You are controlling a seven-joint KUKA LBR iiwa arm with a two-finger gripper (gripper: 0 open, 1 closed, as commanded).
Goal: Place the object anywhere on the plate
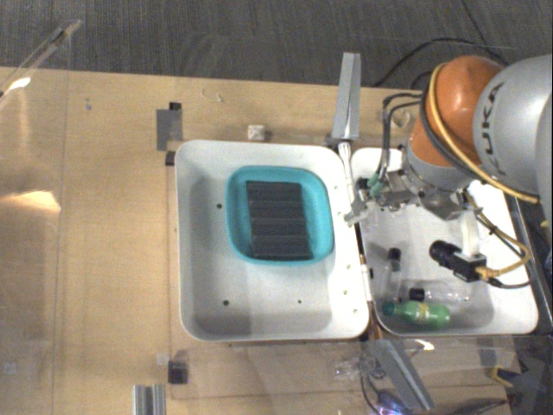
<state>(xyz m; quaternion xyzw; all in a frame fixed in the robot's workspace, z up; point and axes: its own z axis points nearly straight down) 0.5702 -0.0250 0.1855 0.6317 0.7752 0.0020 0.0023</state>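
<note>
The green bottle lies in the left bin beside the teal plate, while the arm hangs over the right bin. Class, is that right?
Not quite. The camera view shows the green bottle in the right bin, under the arm, not beside the teal plate, which sits in the left bin.

Lighting: bright, even, from overhead. Glare: pale patches on the wooden bench (78, 232) far left of the left bin (199, 309); soft sheen on that bin's rim. Shadows: grey band along the bin's inner left wall and near floor. Focus: mildly soft throughout; coarse grain above the bin, on the dark floor (216, 15).
</note>
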